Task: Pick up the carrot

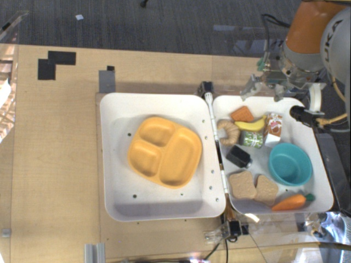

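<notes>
Carrot [289, 203] lies along right bin's [324, 171] near edge, green end toward right corner. Gripper [267, 85] hovers above far edge, fingers released.

1 fixed camera, above bench [55, 163], slanted down, both bins

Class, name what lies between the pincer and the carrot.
In the camera view, the teal bowl lies between pincer and carrot.
</notes>
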`<state>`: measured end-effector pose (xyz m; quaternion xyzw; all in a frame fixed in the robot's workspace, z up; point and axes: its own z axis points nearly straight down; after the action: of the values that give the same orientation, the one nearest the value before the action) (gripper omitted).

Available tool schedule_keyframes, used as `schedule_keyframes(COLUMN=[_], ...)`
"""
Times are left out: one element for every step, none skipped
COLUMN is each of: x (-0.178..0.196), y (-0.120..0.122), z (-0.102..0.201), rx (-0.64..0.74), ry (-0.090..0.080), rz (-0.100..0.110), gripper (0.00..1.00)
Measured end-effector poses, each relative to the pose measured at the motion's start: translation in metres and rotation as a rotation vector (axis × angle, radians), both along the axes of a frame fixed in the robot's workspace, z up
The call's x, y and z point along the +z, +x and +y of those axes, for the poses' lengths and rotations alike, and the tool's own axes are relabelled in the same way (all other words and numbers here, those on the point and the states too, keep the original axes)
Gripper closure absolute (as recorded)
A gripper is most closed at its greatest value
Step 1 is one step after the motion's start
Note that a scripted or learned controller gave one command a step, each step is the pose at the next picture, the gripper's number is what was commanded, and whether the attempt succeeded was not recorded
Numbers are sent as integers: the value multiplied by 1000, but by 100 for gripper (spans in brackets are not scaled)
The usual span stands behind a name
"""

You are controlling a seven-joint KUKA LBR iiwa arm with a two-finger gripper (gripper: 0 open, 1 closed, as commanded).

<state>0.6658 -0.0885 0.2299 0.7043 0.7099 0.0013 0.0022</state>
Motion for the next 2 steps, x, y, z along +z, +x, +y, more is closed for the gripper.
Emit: schedule_keyframes(x=[-32, -44], y=[4, -7], z=[88, 171], rx=[-97, -203], ry=[6, 8], rz=[4, 5], gripper=[0, 0])
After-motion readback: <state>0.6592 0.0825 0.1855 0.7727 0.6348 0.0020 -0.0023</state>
